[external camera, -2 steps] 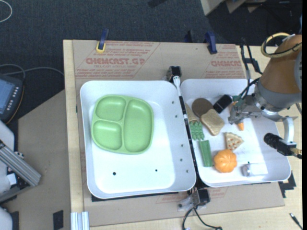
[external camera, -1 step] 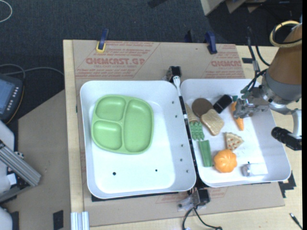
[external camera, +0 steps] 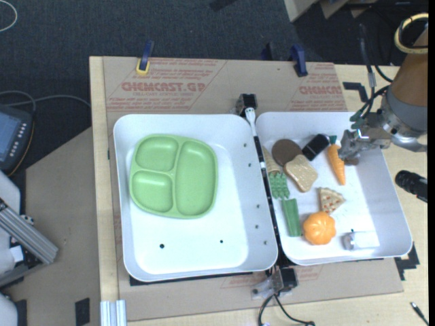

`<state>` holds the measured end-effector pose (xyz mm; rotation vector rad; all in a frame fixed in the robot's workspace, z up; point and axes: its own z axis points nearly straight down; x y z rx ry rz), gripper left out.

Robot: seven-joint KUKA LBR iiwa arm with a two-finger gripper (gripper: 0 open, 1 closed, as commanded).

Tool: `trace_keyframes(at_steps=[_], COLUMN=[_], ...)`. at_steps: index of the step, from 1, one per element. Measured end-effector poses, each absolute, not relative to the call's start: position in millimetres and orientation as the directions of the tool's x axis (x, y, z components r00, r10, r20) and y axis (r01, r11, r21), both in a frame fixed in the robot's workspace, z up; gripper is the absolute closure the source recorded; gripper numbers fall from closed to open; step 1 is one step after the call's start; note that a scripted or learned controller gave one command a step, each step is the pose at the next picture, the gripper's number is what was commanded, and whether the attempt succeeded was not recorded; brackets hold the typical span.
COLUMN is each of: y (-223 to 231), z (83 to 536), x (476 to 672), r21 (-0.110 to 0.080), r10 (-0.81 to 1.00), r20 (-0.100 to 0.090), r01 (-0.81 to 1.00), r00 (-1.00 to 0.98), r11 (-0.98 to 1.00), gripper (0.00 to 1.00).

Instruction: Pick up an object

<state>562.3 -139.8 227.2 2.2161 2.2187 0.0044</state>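
On the bench [external camera: 204, 80], two white bins sit side by side. Toy carrot [external camera: 336, 165] lies in the right bin [external camera: 387, 202], touching the pincer [external camera: 352, 148] at its left; whether the pincer is apart or together, I cannot tell.

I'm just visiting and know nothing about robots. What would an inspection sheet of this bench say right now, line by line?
Surface: two shallow white bins side by side on a board; left bin, right bin.
Job's things: right bin holds a toy carrot, orange fruit, bread slice, brown round piece, black block, pizza-like wedge, green strip.
Clutter: green divided plate in the left bin.
Grippers: gripper low over the right bin beside the carrot; nothing seen between its fingers.
Cables: dark cables behind the arm.
Surroundings: yellow clamp and blue clamp on the board's far edge.
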Motion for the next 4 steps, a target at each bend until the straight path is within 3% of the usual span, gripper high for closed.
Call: trace_keyframes(at_steps=[2,4], y=[-33,77], z=[244,215], x=[604.5,641.1], r21=[0.005,0.003], r10=[1.0,1.0], r20=[0.001,0.001], r01=[1.0,1.0], r00=[-0.007,-0.006], r11=[0.007,0.006], gripper=[1.0,1.0])
